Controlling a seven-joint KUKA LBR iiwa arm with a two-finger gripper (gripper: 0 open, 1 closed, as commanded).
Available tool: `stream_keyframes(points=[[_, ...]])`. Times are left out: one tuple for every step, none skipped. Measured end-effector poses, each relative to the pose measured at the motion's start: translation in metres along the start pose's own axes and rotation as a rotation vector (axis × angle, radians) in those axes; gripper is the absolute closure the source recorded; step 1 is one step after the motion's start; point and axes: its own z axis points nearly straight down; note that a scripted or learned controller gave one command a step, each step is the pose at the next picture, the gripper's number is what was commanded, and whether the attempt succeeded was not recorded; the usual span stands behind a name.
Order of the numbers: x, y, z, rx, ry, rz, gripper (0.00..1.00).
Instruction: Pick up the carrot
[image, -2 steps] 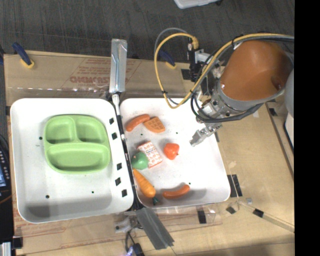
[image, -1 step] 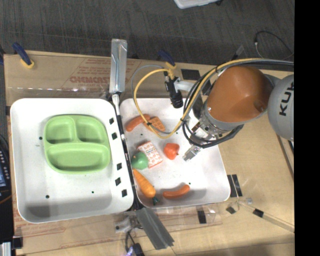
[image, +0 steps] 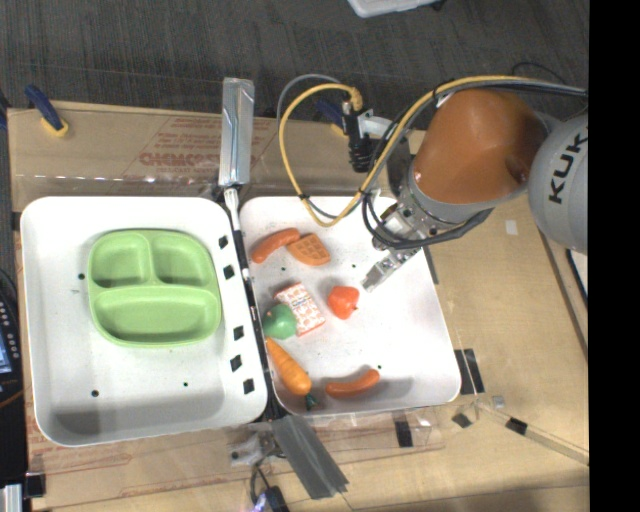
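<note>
The carrot (image: 289, 368) is orange with a small green tip and lies slanted at the front left of the right bin (image: 425, 340), close to the wall between the two bins. My gripper (image: 384, 270) hangs over the bin's back right part. It is well away from the carrot, up and to the right of it, and nothing shows in it.
The right bin also holds a sausage (image: 274, 243), a waffle piece (image: 310, 250), a small red fruit (image: 343, 300), a red-and-white box (image: 302, 308), a green item (image: 279, 322) and another sausage (image: 352, 382) beside the carrot. A green divided plate (image: 155, 285) lies in the left bin.
</note>
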Motion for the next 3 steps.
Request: stream_keyframes(points=[[-0.007,0.037,0.026,0.002,0.002,-0.585,1.0],[-0.023,0.118,-0.042,0.004,0.005,-0.838,1.0],[-0.023,0.118,-0.042,0.004,0.005,-0.837,0.0]])
